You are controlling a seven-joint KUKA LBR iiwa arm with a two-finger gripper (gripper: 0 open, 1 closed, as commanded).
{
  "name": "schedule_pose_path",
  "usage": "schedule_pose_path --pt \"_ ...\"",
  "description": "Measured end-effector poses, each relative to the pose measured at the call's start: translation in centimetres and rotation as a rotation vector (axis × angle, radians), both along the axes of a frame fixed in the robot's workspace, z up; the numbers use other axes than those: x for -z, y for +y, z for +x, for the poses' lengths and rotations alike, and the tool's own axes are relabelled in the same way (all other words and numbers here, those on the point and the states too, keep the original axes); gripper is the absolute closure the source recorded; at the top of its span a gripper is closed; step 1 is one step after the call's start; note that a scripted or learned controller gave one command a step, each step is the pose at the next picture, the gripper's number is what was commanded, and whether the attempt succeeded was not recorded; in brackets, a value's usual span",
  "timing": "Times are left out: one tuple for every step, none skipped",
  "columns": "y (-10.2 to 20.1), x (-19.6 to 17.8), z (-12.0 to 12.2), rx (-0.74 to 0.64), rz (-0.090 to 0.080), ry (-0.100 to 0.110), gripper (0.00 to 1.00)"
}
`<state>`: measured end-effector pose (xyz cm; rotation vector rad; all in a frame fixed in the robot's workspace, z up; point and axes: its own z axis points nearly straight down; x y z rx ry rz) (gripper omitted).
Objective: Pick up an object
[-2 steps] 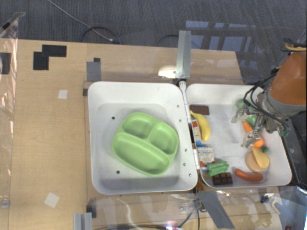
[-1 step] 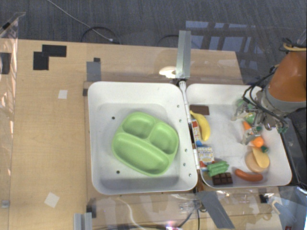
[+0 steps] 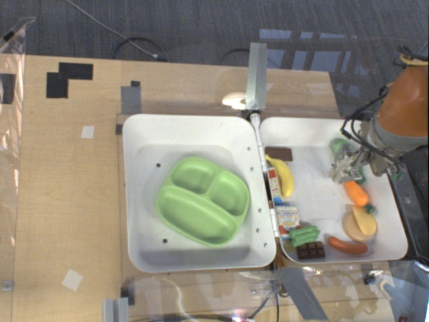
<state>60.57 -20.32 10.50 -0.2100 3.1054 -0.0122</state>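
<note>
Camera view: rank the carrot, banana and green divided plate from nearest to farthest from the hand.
1. Carrot: right bin, just below the hand.
2. Banana: right bin, near its left wall.
3. Green divided plate: left bin, across the divider.

Open floor mid right bin (image 3: 395,250), between banana (image 3: 284,175) by the divider and carrot (image 3: 356,194).

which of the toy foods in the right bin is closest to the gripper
The orange carrot, lying just below the gripper. The banana, sausage and chocolate bar lie farther off.
</note>
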Motion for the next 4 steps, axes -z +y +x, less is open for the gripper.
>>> schedule_pose_path --pt "0.0 0.1 0.0 -0.001 0.000 0.001 0.00" --pt "-0.2 1.6 -2.3 0.010 0.004 0.016 0.00" --pt "0.0 0.0 -1.8 0.003 0.001 0.001 1.00" --pt "0.0 0.1 -1.8 0.003 0.001 0.002 0.00"
